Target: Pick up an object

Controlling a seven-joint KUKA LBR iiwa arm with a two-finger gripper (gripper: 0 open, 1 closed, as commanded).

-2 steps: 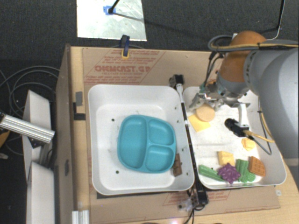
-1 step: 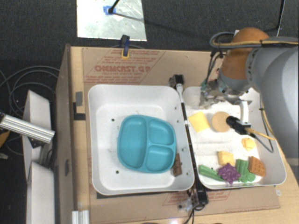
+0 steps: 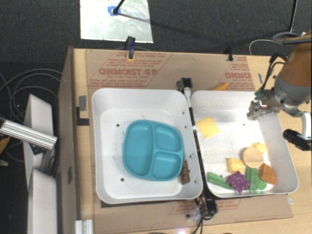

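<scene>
The right bin [image 3: 229, 101] holds toy food. A yellow cheese slice [image 3: 208, 127] lies near its left wall. At the front right lie a round tan piece [image 3: 252, 156], a small yellow piece [image 3: 260, 147], a yellow chunk [image 3: 235, 165], a brown waffle [image 3: 267, 173], purple grapes [image 3: 238, 181] and green vegetables [image 3: 219, 180]. My gripper [image 3: 257, 109] hangs over the bin's back right part, well apart from the food. Its fingertips are too small to make out.
The left bin [image 3: 109, 106] holds a blue divided plate [image 3: 152, 149]. A small brown piece [image 3: 185, 172] lies by the divider between the bins. An orange carrot-like piece [image 3: 220, 87] lies on the cardboard behind the right bin. Cables hang at the upper right.
</scene>
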